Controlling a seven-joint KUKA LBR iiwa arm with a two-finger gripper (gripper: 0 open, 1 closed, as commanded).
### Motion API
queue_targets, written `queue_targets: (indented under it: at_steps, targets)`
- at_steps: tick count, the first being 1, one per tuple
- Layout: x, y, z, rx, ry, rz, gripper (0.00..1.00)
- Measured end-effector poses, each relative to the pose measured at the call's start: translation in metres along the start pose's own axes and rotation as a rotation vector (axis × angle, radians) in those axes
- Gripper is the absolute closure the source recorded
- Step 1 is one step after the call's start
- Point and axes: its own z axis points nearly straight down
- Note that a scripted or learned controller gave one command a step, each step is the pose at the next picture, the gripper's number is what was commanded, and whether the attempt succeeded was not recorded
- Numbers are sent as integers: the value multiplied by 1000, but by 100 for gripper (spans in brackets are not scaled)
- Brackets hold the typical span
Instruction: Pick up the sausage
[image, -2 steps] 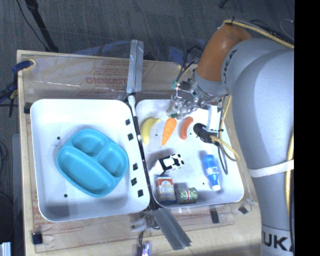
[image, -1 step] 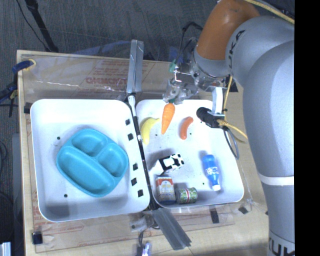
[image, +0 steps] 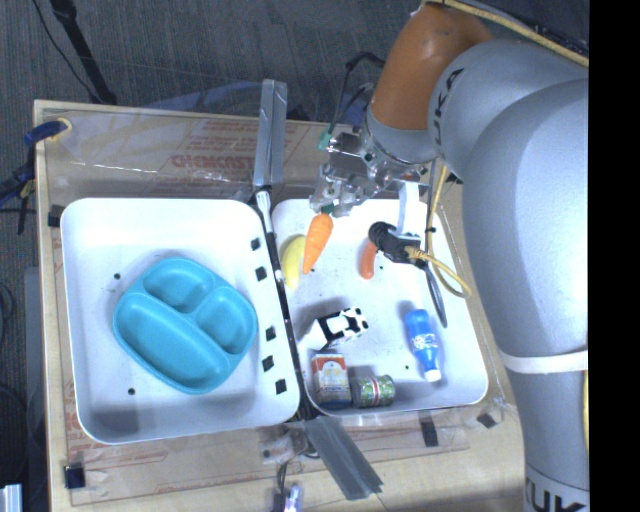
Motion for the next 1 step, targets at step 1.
queue_targets:
  at_steps: [1]
  targets:
    - [-51,-19,20,-1,-1,-43,100]
